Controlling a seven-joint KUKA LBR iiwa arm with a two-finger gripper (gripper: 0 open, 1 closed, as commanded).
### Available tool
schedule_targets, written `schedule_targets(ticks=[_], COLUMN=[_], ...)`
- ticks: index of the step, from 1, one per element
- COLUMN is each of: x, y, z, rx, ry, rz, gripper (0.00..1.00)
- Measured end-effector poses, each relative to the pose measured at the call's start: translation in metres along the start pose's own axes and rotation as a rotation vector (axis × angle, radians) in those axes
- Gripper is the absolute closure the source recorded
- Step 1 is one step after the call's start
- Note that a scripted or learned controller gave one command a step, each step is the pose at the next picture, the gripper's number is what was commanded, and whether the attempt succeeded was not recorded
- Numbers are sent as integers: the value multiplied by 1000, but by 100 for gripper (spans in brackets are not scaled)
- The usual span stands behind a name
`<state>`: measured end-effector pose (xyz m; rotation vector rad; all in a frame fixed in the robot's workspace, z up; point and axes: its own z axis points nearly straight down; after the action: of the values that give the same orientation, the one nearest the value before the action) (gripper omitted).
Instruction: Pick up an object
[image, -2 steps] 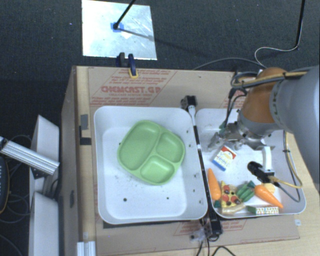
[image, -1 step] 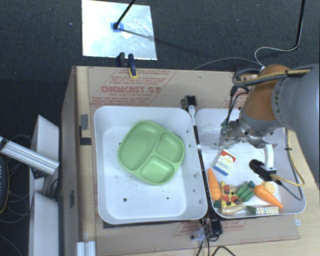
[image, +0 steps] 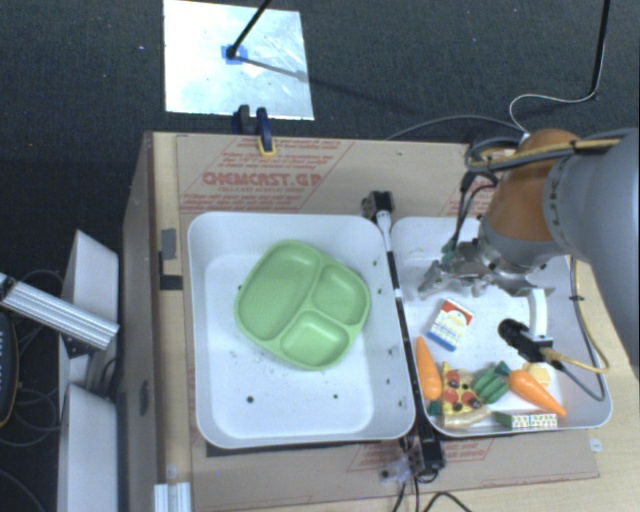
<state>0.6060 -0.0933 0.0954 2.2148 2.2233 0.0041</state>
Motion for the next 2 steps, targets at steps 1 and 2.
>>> schedule_targets(ticks=[1,2], x=[-26,-12], y=[0,-16], z=[11,11], rx=[2,3], ry=[-1,0], rz=[2,2], gripper=[0,0])
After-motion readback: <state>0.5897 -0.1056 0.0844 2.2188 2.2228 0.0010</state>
